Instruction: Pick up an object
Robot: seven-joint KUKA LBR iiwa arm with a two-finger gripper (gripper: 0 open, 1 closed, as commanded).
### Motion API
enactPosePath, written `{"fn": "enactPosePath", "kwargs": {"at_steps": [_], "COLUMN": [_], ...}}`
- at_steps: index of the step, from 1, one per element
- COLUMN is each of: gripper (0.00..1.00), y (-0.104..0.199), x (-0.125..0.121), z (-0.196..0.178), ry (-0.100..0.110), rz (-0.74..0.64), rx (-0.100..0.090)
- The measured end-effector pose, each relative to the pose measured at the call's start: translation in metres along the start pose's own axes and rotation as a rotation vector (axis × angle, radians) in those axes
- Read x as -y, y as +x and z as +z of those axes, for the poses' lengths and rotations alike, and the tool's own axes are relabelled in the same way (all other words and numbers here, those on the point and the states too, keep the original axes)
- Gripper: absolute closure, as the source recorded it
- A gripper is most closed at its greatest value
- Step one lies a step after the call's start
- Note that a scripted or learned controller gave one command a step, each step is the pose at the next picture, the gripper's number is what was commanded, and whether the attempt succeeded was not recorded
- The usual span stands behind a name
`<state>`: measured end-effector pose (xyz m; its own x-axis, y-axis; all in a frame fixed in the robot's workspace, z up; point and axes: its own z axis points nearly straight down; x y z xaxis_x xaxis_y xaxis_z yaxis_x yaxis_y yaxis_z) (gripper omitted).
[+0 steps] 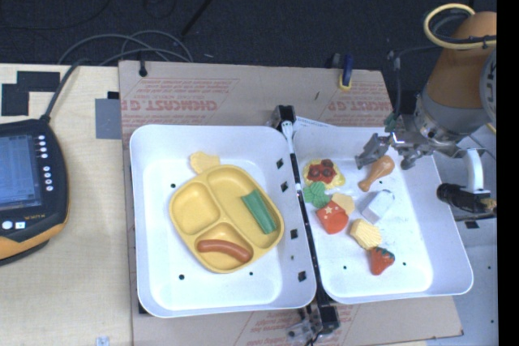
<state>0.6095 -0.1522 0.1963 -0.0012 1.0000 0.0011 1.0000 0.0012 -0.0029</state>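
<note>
My gripper (392, 155) hangs over the back of the right bin (438, 255), its two dark fingers spread apart and open. A tan toy drumstick (376, 173) lies tilted just below the gap, with its upper end reaching in between the fingertips; neither finger presses on it. Nearby in the same bin lie a pizza slice (322, 172), a green broccoli piece (316, 193), a red pepper (332, 219), a grey block (375, 205), a yellow corn piece (365, 235) and a strawberry (381, 260).
The left bin (154, 174) holds a yellow divided plate (190, 211) with a green piece (259, 211) and a sausage (223, 249). A black divider clamp (296, 198) runs between the bins. A teach pendant (24, 182) lies at far left.
</note>
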Motion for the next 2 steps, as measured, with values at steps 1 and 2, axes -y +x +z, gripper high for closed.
{"fn": "enactPosePath", "kwargs": {"at_steps": [1,2], "gripper": [0.00,1.00], "y": [0.0755,0.0715], "x": [0.0836,0.0822], "z": [-0.0715,-0.0766], "ry": [-0.002,0.004], "rz": [-0.004,0.001], "rx": [-0.003,-0.001]}}
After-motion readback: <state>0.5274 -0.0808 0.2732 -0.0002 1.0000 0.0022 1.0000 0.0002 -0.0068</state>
